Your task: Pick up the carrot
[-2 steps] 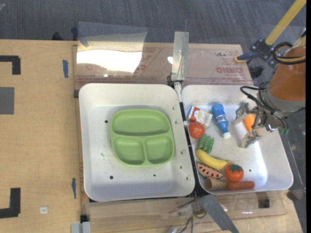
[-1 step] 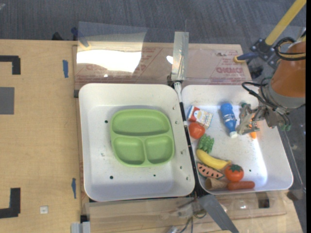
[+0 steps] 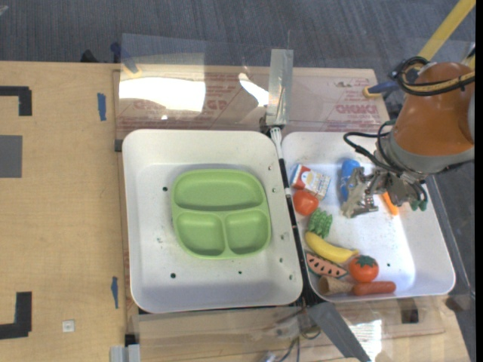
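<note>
Looking down, you see the gripper point(image 3: 367, 202) in the right bin point(image 3: 430, 274), grip unclear, thin orange carrot point(image 3: 389, 202) beside it, open floor below.

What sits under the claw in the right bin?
Under the claw, an orange carrot pokes out on the white bin floor, beside a blue item. The claw covers the rest of the carrot.

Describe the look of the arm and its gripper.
The arm ends in a bulky orange band, with black cables looping over its top. Below it, a grey wrist carries the metallic silver gripper, with small green parts beside it.
</note>
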You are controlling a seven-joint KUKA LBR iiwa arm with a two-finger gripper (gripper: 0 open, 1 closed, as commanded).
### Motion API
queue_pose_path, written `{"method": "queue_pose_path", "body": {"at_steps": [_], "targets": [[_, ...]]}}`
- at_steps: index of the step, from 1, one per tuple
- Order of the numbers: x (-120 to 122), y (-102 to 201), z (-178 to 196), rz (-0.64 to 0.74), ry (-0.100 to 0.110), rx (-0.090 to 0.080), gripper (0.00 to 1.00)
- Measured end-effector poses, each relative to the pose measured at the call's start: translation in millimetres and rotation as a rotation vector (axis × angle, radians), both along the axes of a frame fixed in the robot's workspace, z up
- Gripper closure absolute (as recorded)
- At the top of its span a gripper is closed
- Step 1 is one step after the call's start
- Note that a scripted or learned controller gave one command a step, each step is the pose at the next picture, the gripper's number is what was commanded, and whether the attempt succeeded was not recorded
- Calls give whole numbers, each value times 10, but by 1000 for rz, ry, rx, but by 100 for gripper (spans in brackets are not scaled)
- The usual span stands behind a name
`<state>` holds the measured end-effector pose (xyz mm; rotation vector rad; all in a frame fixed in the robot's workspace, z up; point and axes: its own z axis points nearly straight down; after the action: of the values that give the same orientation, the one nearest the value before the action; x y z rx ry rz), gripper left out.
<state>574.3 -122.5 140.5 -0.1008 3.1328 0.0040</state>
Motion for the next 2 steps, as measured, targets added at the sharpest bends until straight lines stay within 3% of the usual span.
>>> {"method": "queue_pose_path", "body": {"at_steps": [1, 2], "targets": [[-19, -34, -22, -5, 4, -1, 0], [174, -568, -499, 22, -3, -4, 0]]}}
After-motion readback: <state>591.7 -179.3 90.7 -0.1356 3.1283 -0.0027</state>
